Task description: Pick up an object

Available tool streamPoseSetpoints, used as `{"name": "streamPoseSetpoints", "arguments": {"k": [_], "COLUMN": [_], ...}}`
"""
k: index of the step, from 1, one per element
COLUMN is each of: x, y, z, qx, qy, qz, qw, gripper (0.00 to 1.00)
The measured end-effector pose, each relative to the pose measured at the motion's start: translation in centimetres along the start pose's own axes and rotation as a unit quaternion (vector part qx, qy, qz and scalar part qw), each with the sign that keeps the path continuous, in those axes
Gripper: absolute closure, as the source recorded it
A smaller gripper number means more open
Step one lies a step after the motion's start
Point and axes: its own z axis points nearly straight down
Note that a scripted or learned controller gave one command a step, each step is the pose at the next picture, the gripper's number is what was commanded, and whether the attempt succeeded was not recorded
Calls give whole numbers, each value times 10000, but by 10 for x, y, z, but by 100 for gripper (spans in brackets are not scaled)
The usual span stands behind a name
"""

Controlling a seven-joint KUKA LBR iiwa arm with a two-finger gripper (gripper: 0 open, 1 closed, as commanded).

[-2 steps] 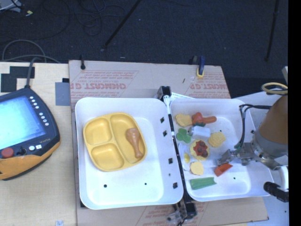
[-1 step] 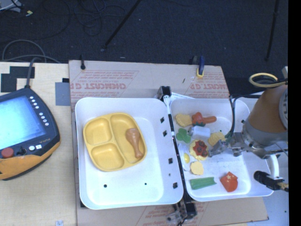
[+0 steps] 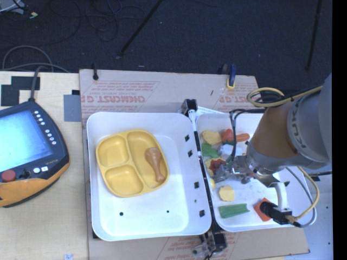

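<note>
The right bin holds several toy foods: a pale yellow piece, a red and orange piece, a green piece, a yellow round piece, a green flat piece and a red-orange piece. My gripper is low in the middle of this bin, among the pieces, just above the yellow round piece. The arm covers what lies under it. In the left bin sits a yellow divided plate with a brown drumstick in its right compartment.
A teach pendant lies on the bench at far left. Cardboard lies under both bins. A blue and yellow clamp stands at the cardboard's back edge. Cables loop off the arm on the right.
</note>
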Motion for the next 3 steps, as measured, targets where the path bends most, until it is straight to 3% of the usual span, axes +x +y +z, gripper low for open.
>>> {"name": "streamPoseSetpoints", "arguments": {"k": [1, 2, 3], "x": [11, 10, 97], "y": [-30, -29, 81], "z": [0, -11, -106], "qx": [-10, -4, -95], "qy": [-39, -29, -15], "qz": [60, 83, -19], "qw": [10000, 10000, 10000], "gripper": [0, 100, 100]}}
